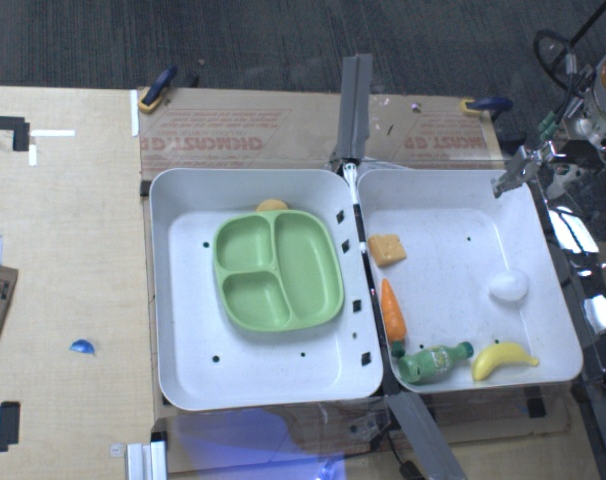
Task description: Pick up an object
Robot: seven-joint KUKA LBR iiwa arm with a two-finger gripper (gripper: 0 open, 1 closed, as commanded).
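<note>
Camera view: left bin (183,298) holds green tray (279,270); right bin (453,268) holds carrot (392,311), bottle (434,361), banana (503,359); end effector (528,163) state unclear.

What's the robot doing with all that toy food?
Nothing is being held yet. The robot's tool sits at the far right corner of the right bin. That bin holds a carrot, banana, green bottle, cracker and white egg. The left bin holds a green tray.

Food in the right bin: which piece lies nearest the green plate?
The tan cracker. It sits at the bin's left edge, level with the plate; the carrot, bottle, banana and white egg lie lower or farther right.
</note>
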